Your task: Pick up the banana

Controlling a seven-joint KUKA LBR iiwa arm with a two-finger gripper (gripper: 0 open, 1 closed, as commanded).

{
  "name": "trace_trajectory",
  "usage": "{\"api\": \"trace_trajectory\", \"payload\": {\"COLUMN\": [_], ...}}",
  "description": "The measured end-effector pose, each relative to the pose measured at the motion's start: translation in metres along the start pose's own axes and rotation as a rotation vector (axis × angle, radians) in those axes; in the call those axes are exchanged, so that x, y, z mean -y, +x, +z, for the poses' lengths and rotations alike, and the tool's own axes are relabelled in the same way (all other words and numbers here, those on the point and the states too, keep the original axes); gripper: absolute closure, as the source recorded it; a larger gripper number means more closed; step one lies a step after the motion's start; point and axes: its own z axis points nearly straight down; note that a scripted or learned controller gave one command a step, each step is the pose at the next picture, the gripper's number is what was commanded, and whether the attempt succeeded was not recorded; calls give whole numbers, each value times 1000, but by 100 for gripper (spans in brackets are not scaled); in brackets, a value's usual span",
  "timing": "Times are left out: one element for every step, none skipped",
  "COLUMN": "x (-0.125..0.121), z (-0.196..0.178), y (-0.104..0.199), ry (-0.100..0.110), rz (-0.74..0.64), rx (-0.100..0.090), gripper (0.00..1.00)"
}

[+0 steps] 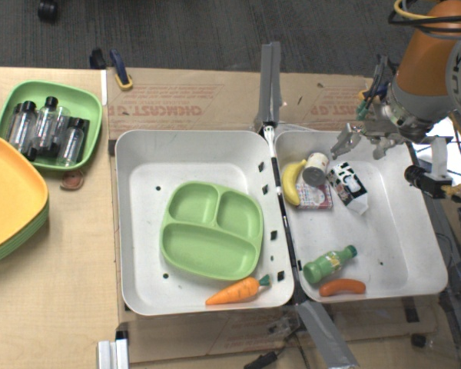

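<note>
From my station I see two white bins side by side: the left bin point(138, 206) bears a green divided tray point(212, 231) and a carrot point(234, 291), the right bin point(399, 237) the clutter I care about. The arm point(430, 60) hangs over that bin's far right corner, its gripper point(361, 138) above the floor with the fingers spread and nothing between them. The banana point(292, 181) lies untouched at the bin's left wall, touching a small can point(315, 167) and a flat packet point(315, 197). I judge nothing done: approach, closing and lift all remain.
</note>
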Motion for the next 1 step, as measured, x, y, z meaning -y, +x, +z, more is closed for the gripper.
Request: {"api": "trace_trajectory", "payload": {"x": [-5], "z": [9], "y": [49], "ry": [0], "rz": [75], "rx": [-1], "gripper": [0]}}
